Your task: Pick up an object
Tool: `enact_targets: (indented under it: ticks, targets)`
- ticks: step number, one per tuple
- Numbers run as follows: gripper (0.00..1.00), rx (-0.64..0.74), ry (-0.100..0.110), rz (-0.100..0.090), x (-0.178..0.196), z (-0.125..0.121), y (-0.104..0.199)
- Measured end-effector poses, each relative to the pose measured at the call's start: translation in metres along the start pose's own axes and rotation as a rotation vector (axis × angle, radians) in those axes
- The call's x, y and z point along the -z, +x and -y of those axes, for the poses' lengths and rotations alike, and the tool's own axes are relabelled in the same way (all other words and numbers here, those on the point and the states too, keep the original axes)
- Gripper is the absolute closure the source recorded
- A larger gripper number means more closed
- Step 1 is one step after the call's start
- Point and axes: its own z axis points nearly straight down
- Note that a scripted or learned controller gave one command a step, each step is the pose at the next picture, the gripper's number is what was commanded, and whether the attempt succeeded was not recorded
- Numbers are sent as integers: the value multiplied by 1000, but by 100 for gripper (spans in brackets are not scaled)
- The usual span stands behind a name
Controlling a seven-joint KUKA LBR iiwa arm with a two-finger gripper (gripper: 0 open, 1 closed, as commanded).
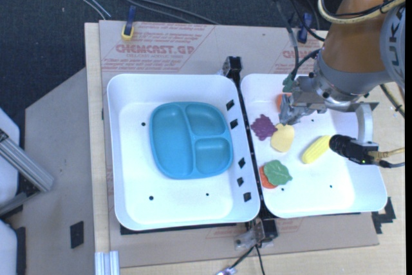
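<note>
The left bin [122,158] holds a blue divided plate [190,138] at its centre. In the right bin [335,199], purple grapes [262,127] lie at the gripper's 8 o'clock, and a green-and-orange vegetable [275,174] sits further off at 6 o'clock. The pale yellow toy [282,138] lies just below the gripper [291,114], at its 6 o'clock; whether they touch is unclear. I cannot tell the hand's state. A yellow corn cob [315,149] rests at its 4 o'clock.
</note>
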Motion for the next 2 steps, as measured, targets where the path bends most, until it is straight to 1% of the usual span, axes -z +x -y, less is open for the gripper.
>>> enact_targets:
  ticks: [1, 2]
  targets:
    - [100, 1, -5, 0, 1, -21, 49]
    - [100, 1, -4, 1, -17, -44, 105]
